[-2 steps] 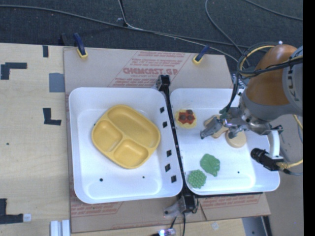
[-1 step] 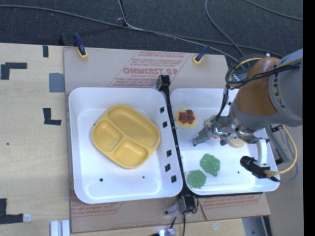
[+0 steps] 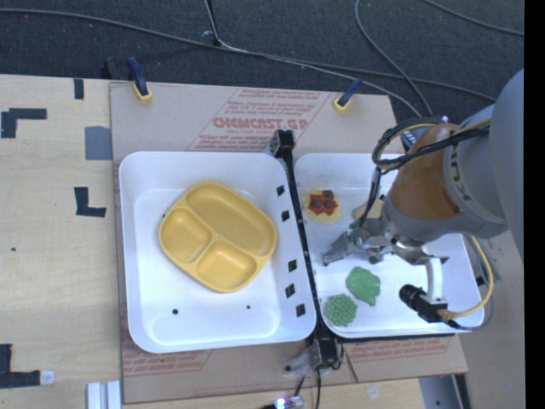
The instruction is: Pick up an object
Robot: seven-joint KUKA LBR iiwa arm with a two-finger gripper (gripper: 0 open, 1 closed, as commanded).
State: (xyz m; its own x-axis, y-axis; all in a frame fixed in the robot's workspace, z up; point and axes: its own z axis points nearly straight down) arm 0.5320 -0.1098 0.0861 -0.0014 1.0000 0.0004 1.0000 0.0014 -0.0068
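The right bin [image 3: 460,318] holds three small toys. A yellow round piece with red spots [image 3: 322,204] lies near its upper left corner. A green leafy piece [image 3: 364,285] and a green bumpy ball [image 3: 341,309] sit close together near the bin's front left. My gripper [image 3: 345,244] hangs low over the right bin, between the yellow piece and the green leafy piece. It is just above and left of the leafy piece, and I see nothing held in it. The arm's wrist [image 3: 426,190] covers the bin's middle and right.
A yellow divided plate [image 3: 218,235] lies in the left bin [image 3: 140,313]. A black divider [image 3: 294,228] runs between the two bins. Cables [image 3: 477,271] loop off the wrist over the right bin's right side. Cardboard [image 3: 255,118] lies under both bins.
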